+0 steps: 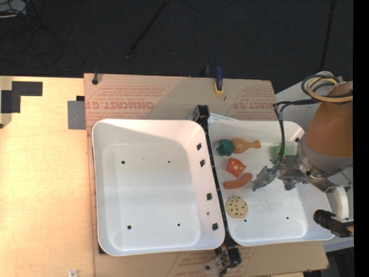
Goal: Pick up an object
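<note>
Overhead, two shallow white bins sit side by side on a sheet of cardboard [173, 94] taped over a pale wooden bench [40, 178], clipped together along their shared edge so that neither slides when the arm works. The left bin [109, 137] holds nothing that shows. The right bin [271, 229] carries every candidate for the pick, bunched toward its near-centre wall, which leaves the arm room to come in from its own side.

The grey arm [331, 134], its orange band uppermost in view, leans in over the right bin's outer edge with cables looping behind it. Its gripper [262, 180] hangs low inside the bin, pointing toward the toys. How its fingers stand cannot be told at this angle, and nothing shows between them.

Just beside the gripper tip lies an orange sausage [237, 181], the nearest thing and, by this reading, the likeliest target. Above it sits a red strawberry-like piece [234, 166], close to the sausage. Farther up the bin a tan drumstick [248, 146] rests touching a green lump [225, 148]. A speckled cookie [236, 206] lies apart, lower down. A small green piece [279, 151] peeks out near the wrist, too hidden to name.

The pick appears not yet made; the crowding of sausage and strawberry could spoil a clean close.
</note>
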`<action>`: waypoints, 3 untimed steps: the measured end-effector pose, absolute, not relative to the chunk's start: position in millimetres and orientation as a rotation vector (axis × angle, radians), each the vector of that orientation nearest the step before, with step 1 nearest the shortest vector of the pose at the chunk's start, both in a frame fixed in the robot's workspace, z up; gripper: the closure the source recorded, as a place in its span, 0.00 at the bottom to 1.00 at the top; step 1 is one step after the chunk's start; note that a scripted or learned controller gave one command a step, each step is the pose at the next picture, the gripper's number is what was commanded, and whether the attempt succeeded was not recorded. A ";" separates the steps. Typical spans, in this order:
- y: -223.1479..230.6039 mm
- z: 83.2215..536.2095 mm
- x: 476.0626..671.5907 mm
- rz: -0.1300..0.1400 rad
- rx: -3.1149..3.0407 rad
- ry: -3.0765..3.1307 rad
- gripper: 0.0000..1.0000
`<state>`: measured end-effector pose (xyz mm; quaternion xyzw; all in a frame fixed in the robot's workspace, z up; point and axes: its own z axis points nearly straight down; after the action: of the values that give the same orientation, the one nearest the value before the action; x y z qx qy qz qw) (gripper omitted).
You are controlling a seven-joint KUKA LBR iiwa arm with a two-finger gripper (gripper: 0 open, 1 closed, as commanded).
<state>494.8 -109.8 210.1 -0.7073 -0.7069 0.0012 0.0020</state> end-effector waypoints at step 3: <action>-20.2 238.0 473.4 0.015 -2.210 -2.216 1.00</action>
<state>473.4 -20.2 238.0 -0.7061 -0.7081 0.0047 0.0061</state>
